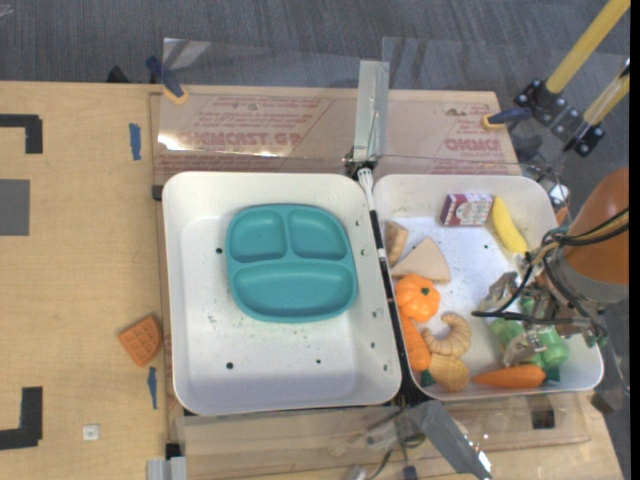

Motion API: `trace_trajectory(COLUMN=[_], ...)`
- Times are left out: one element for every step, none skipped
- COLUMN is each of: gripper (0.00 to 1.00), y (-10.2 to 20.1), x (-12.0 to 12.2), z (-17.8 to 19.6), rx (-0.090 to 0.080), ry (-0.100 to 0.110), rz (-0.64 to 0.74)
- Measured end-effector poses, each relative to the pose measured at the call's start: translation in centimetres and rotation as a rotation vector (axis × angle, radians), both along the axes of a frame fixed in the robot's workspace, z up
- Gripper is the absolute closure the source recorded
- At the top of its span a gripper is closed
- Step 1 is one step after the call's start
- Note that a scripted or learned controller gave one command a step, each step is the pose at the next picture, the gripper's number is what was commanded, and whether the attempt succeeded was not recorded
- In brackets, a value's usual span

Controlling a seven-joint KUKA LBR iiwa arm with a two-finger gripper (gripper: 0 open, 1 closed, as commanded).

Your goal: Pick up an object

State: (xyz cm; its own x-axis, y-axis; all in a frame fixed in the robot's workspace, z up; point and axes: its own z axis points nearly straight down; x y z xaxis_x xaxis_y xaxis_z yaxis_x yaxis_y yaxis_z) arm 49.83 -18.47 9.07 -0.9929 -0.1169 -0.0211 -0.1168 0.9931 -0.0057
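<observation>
Wooden desk (70,268) carries two white bins. End effector (530,318) sits low in the right bin (460,243), over a green toy (535,350) beside the carrot (510,376); its grasp state cannot be judged. Best approach is probably straight down, centred on one item. Banana (508,228), croissant (450,333) and pumpkin (418,298) crowd nearby. Teal tray (290,263) lies in the left bin (200,348).

Green toy (540,351) half hidden under gripper (527,313); arm (605,238) cut off.
</observation>
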Motion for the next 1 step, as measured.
trace_trajectory(gripper=[0.0], y=[-3.81], x=[0.87], z=[-0.11], rx=[-0.004], ry=[0.004], rz=[0.212])
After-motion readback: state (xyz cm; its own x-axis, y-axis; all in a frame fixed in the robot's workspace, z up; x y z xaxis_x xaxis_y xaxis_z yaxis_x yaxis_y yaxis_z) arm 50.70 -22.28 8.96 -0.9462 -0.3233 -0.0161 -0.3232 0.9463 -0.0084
